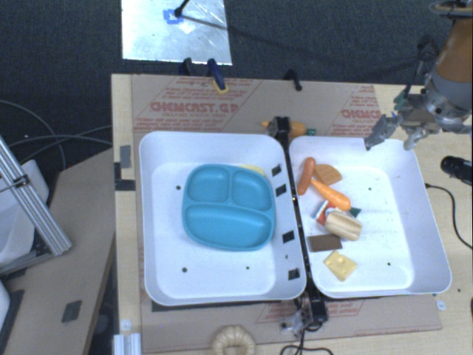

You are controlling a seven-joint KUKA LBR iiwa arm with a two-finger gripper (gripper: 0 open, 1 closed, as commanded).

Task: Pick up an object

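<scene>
A bench (244,95) covered with brown printed cardboard stood on dark blue-grey carpet (59,50) and carried two shallow white bins side by side, joined along a black hinge-like strip. The left bin (166,272) held a blue divided plate (228,206) lying flat near its middle, with a bit of yellow peeking out behind the plate's far edge. The right bin (410,265) held a cluster of toy food toward its left side: a sausage (306,174) at the far end, a tan piece (327,174) touching it, a carrot (329,194) lying on a slant just nearer, a hot dog (343,224) below that, a brown slab (324,242) next to it, and a cheese wedge (341,264) nearest the camera. The arm came in from the upper right, and its gripper (394,137) hung above the far right corner of the right bin, well apart from the food, with its two fingers spread wide and nothing between them. A shiny metal sheet (176,21) lay on the carpet beyond the bench, with a thin rod crossing it. Cables trailed on the floor at the left, beside a lower tan table (66,228) and an aluminium frame (26,198). A coil of rope (235,341) sat at the bench's near edge.
</scene>
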